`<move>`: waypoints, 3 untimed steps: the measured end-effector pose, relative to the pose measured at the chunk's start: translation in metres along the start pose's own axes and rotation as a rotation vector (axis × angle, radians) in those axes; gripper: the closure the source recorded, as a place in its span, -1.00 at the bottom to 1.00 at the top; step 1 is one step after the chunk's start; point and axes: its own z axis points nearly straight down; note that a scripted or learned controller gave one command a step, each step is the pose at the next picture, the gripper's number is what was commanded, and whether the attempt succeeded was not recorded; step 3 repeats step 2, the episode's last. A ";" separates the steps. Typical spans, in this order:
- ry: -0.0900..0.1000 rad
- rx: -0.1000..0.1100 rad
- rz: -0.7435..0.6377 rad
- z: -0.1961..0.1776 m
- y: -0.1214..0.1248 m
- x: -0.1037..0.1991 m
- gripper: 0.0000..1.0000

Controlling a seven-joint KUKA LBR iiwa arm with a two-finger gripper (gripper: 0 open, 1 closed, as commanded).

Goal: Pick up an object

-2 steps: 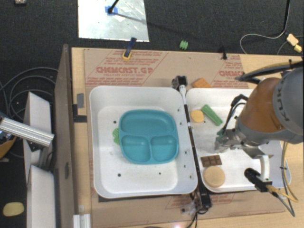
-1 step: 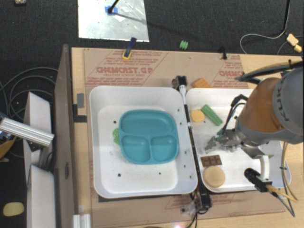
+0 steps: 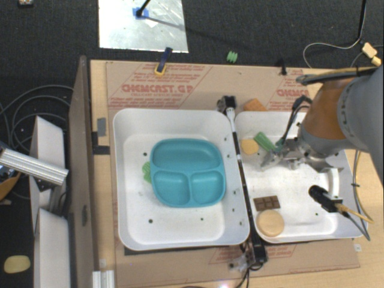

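The smooth white left bin (image 3: 129, 221) holds a teal 3-compartment plate (image 3: 187, 173); in the right bin (image 3: 300, 216) the hand (image 3: 271, 156), grip impossible to tell, sits beside a green cylinder (image 3: 264, 141); nearer, a round tan disc (image 3: 270, 223) and a brown segmented bar (image 3: 267, 203).

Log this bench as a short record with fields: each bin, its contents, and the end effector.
left bin: white; holds a teal divided plate
under plate: green item peeking out at the plate's left edge
right bin: white; holds a tan round piece, green piece, brown bar, pale disc
far rim of right bin: orange piece
end effector: over the right bin, close beside the green piece
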 end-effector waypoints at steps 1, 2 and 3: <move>0.002 -0.004 -0.004 -0.001 0.095 0.015 -1.00; 0.000 0.001 -0.004 -0.011 0.092 0.013 1.00; 0.000 0.001 -0.004 -0.011 0.092 0.013 1.00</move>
